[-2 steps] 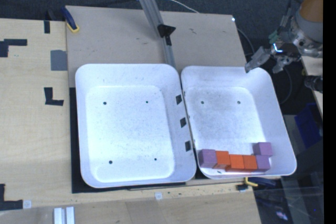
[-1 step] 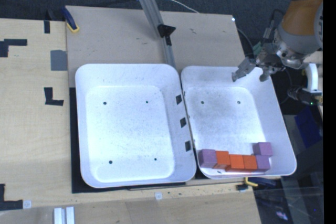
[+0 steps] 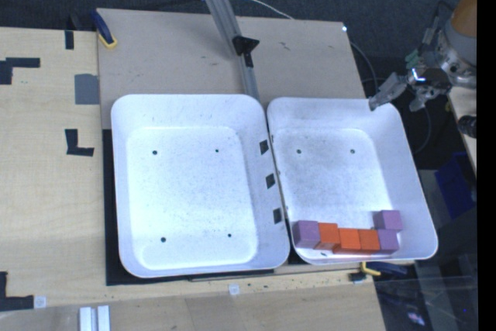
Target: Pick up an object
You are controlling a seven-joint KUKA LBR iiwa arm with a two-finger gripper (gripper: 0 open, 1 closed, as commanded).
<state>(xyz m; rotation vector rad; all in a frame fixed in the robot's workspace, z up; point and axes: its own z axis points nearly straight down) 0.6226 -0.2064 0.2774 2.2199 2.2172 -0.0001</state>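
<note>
Gripper — over right bin far corner, pincer state unclear; blocks crowd near wall — untouched.

Blocks in right bin

Purple and orange blocks, clustered touching, near corner of right bin

No legible text, label, brand, number or sign is found on any surface. The two white bins carry only dark speckling and small dots. Black tape pieces on the wooden bench form angular shapes, not letters. The purple and orange blocks bear no markings.
</note>
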